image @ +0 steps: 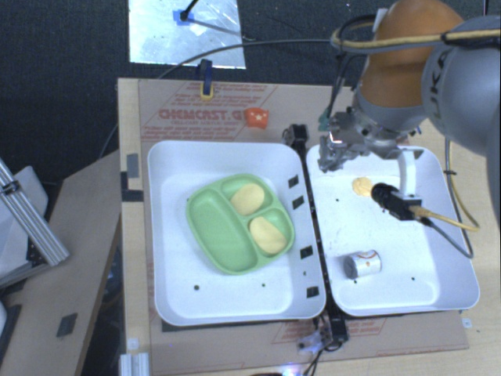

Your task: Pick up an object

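End effector above right bin

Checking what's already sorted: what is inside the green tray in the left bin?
The green tray holds two yellow pieces, one in its upper small compartment and one in the lower. The long compartment looks bare. Nothing covers the tray.

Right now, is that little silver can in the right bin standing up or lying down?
Lying down. The silver can rests on its side on the right bin floor, its round end facing the camera's left.
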`<state>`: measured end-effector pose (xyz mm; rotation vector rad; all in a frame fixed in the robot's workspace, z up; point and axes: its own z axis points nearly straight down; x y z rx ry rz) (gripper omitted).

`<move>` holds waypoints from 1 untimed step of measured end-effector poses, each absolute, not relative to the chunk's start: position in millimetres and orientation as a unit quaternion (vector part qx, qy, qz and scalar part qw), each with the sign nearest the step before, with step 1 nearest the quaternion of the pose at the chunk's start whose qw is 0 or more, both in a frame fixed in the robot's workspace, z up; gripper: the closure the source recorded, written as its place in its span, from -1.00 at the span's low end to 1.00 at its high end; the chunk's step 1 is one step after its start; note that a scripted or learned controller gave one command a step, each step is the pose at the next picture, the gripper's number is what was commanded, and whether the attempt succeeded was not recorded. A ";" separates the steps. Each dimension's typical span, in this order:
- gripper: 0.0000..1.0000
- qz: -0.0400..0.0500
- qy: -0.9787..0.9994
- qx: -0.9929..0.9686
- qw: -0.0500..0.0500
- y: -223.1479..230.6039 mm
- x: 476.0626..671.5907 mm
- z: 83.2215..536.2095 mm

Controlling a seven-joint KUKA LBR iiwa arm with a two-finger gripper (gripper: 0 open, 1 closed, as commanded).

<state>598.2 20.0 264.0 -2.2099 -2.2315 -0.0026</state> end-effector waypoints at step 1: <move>1.00 -0.001 -0.711 -0.704 0.001 73.4 589.1 244.7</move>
